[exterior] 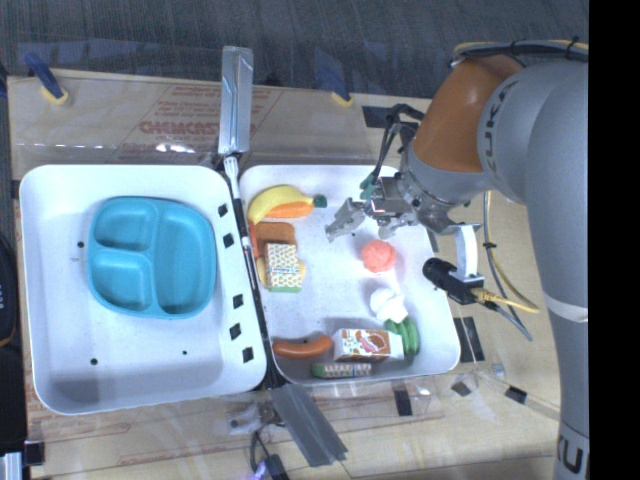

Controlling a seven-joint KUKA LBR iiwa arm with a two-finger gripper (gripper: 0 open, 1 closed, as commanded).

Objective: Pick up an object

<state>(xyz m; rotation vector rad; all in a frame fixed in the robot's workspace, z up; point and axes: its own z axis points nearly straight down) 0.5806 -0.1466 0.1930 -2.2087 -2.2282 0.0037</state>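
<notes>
My gripper hangs over the upper middle of the right bin, open, with nothing between its fingers. Just below and to its right, apart from the fingers, lies a pink-red round object. A yellow banana and an orange carrot-like piece lie to the gripper's left. Below them are a brown bread slice and a small yellow-green packet.
Along the right bin's front lie a white lump, a green item, a small carton, a sausage and a dark green stick. The left bin holds a blue divided plate.
</notes>
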